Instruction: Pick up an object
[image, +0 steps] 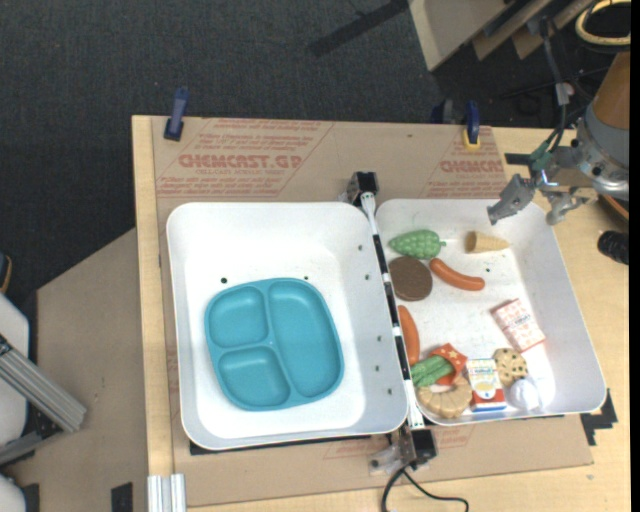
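Observation:
My gripper (527, 208) hangs over the far right corner of the right bin (560, 290), open, with nothing between its fingers. Just below its left finger (503, 205) lies a tan cone-shaped wedge (486, 241). In the same bin are a green leafy piece (415, 243), a brown round patty (409, 278), an orange-red sausage (457, 274) and a small pink carton (517, 323). An orange stick (408, 333) lies along the bin's left wall. Several toy foods crowd the near edge, among them a cookie (510, 365) and a bread piece (447, 402).
The left bin (200, 230) holds a teal divided plate (275, 342). Both bins rest on a cardboard sheet (240, 155) held by a blue clamp (178, 112) and a yellow clamp (472, 130). The arm's grey wrist (610, 140) stands at the right edge.

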